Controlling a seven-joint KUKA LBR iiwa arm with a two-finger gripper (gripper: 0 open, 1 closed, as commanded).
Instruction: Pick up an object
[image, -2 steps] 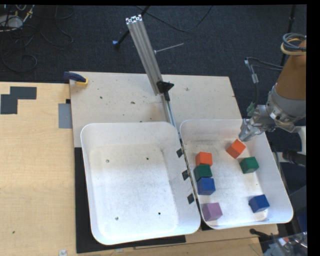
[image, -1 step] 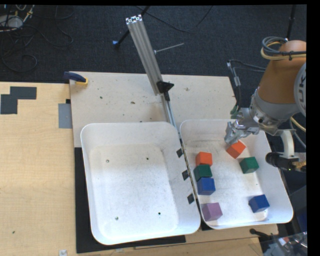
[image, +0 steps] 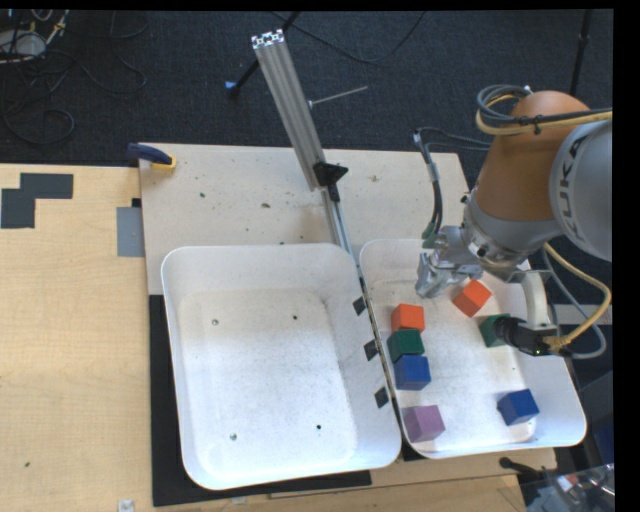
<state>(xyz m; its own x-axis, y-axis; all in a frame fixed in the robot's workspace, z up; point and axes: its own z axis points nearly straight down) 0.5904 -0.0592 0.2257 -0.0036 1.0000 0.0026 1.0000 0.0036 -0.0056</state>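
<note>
Jaws: the gripper (image: 436, 277) hangs low over the upper part of the right bin; whether they are spread or pressed together cannot be told, and no block is seen between them.
Arm: grey with an orange band (image: 525, 165), reaching in from the right above the right bin.
Right bin (image: 560, 435): shallow, white, carrying all the blocks.
Orange block, tilted (image: 471, 297): just beside the gripper, on its lower right, lying skewed.
Orange block, square-set (image: 407, 318): below the gripper, near the bin's left wall, at the top of a column of blocks.
Green block (image: 405, 344): directly under that orange block, touching it.
Blue block, left (image: 412, 371): next down the column, touching the green one.
Purple block (image: 424, 422): at the foot of the column, near the bin's front rim, slightly apart from the blue block.
Dark green block (image: 493, 329): toward the bin's right side, partly covered by the arm's cabling.
Blue block, right (image: 518, 406): near the front right corner, well apart from the column.
Left bin (image: 200, 300): white, side by side with the right bin.
Desk (image: 230, 195): pale board under both bins.
</note>
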